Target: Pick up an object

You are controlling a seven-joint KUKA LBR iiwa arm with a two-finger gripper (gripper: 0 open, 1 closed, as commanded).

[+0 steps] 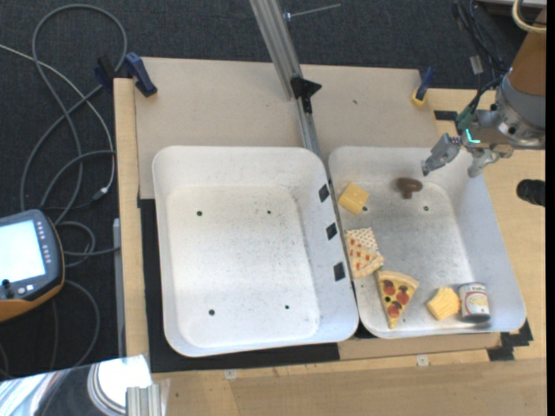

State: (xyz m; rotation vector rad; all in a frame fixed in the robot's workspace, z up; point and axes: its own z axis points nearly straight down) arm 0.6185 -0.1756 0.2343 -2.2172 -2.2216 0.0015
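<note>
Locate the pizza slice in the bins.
The pizza slice lies in the right bin near its front edge, just below the waffle piece and left of the yellow cheese block.

Matt speckled plastic bins [173, 180]; bench [225, 102] seemingly wood.

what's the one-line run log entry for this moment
gripper: open, nothing held | position: above right bin far edge | nearest item: brown piece | grasp: not yet made

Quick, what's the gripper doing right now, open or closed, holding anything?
Gripper: open, fingers spread, holding nothing, poised over the upper right corner of the right bin.
</note>
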